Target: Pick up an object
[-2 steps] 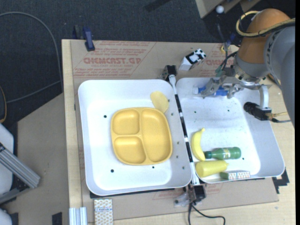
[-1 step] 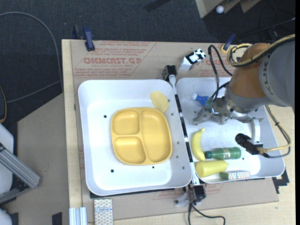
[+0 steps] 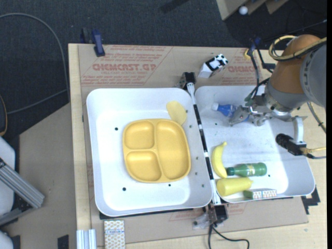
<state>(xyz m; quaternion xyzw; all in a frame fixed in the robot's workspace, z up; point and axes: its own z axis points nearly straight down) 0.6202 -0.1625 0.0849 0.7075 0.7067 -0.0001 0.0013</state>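
From the camera view, my tool (image 3: 248,114) sits low in the upper part of the right bin (image 3: 290,188), and whether it is wide or narrow I cannot tell. A small blue object (image 3: 225,109) lies just beside it, toward the left bin (image 3: 104,139), its long axis running roughly across the bin; I judge this the nearest thing to grasp. It looks blue with a pale end, small and partly blurred. Further toward the near edge lie a banana (image 3: 218,160), a green bottle (image 3: 247,169) and a yellow block (image 3: 233,185). The left bin bears a yellow divided plate (image 3: 156,150).
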